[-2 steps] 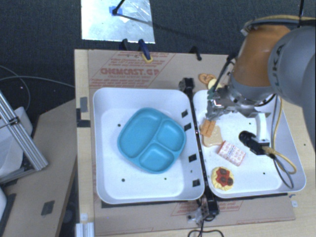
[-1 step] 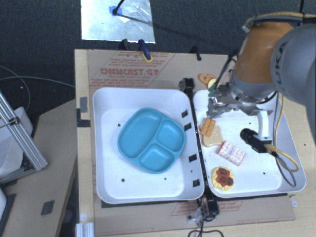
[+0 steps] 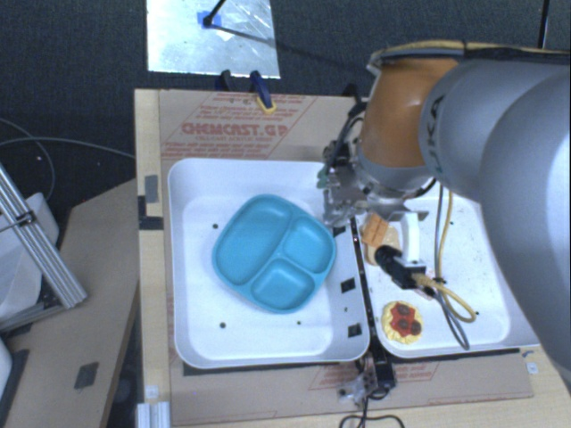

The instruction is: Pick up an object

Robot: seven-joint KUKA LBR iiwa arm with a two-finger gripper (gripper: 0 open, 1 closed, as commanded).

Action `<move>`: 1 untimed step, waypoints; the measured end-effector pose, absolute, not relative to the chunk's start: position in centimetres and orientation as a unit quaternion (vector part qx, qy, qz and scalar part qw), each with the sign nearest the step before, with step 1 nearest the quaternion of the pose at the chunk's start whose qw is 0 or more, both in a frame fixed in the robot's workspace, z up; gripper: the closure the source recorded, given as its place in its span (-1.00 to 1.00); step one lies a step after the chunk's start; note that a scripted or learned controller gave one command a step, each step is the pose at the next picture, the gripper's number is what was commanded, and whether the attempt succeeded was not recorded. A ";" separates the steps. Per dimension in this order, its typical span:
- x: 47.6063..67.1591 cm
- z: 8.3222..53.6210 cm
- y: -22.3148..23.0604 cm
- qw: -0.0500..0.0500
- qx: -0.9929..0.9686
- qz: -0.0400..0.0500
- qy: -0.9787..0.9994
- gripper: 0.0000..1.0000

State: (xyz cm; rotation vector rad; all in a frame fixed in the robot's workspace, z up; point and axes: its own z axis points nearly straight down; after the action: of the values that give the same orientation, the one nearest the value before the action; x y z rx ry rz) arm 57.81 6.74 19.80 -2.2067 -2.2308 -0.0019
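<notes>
A light blue plate [image 3: 275, 252] with three compartments lies in the left bin [image 3: 205, 328], toward its right side. My gripper [image 3: 337, 210] hangs over the divider between the two bins, just past the plate's upper right rim. A small tan and orange piece [image 3: 378, 232] lies in the right bin [image 3: 486, 328] just right of the gripper. A small round yellow toy pizza [image 3: 402, 321] with red spots sits near that bin's front left corner.
The arm's big grey and orange wrist [image 3: 419, 114] covers the back of the right bin. Brown cardboard [image 3: 232, 127] lies under both bins. A shiny metal sheet [image 3: 212, 25] sits behind them, and an aluminium frame [image 3: 36, 248] stands at the left.
</notes>
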 end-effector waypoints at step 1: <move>52.3 18.3 10.5 0.002 -0.704 0.001 -0.710 1.00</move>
State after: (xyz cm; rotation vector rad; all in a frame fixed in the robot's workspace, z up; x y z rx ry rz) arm 52.33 10.48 18.29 -2.2090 -2.2271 0.0024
